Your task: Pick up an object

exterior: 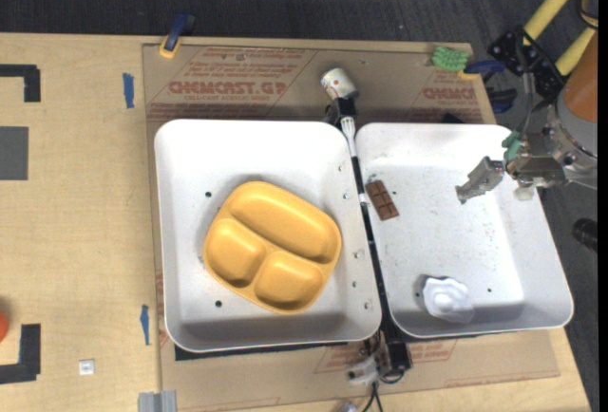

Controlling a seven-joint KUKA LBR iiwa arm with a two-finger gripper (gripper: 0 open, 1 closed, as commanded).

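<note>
- Jaws on your gripper (pixel 473 186) look slightly apart with nothing between them, hovering over the right bin (pixel 532 239).
- Your chocolate bar (pixel 382 200) lies near that bin's left wall; white cup (pixel 446 296) sits at its front.

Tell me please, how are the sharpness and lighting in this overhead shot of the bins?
Camera view: lighting is even and soft, with faint shadows beside the yellow tray; the white object nearly washes out against the bright right bin; the pincer looks slightly blurred, while the brown piece stays crisp.
</note>
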